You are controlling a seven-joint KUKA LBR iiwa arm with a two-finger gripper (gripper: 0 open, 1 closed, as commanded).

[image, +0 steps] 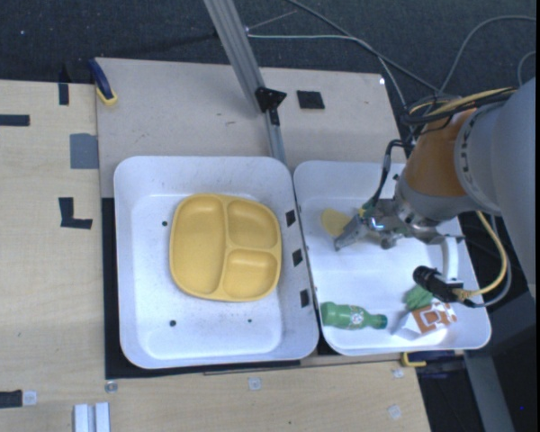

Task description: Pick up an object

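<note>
Along the near wall of the right bin (450,342), at about six o'clock, a green bottle (351,316) lies on its side, with an orange-and-white packet (430,319) and a green scrap (420,297) towards five o'clock. Further back, near ten o'clock, the gripper (351,236) hangs just beside a yellow piece (335,220); whether it is open or closed cannot be told, nor whether it grips anything. The bottle looks light, stiff and smooth, likely to roll, best pinched across its middle. Beyond, in the left bin (130,241), rests a yellow divided tray (225,247).
</note>
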